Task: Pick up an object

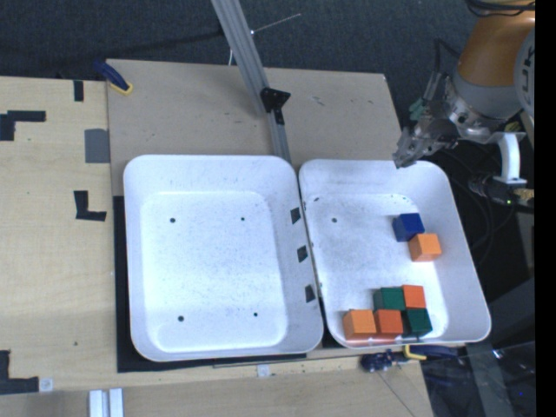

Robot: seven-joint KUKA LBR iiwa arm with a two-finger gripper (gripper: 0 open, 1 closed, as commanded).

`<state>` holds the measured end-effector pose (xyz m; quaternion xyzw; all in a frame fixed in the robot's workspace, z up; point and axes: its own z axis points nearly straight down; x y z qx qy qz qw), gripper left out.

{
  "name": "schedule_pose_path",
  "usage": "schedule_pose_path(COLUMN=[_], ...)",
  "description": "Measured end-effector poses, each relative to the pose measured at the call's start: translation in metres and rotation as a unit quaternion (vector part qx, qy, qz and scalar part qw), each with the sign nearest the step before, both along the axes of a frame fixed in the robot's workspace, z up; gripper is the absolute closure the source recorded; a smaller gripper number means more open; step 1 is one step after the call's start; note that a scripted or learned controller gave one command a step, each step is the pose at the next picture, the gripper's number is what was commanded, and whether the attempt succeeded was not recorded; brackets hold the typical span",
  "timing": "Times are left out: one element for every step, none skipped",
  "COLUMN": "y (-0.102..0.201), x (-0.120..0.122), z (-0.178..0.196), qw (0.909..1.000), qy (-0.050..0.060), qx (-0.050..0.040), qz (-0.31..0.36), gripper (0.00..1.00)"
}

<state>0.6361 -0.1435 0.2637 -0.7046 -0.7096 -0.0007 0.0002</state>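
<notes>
Over a dark floor, the counter (347, 102) carries two bins. We cannot tell the gripper's (408, 153) state at the right bin's (365, 189) one o'clock. The blue block (407, 226), at three o'clock, looks light, rigid; we'd pinch its flat sides.
</notes>
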Motion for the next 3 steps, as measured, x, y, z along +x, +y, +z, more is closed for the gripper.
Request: schedule_pose_path(y=[0.052,0.109,0.155], x=[0.006,0.005,-0.003], z=[-0.011,-0.025,-0.034], qw=[1.0,1.0,1.0], qy=[0.001,0.002,0.002], qx=[-0.0002,0.0,-0.0001], qz=[0.0,0.0,-0.001], gripper=[1.0,1.0,1.0])
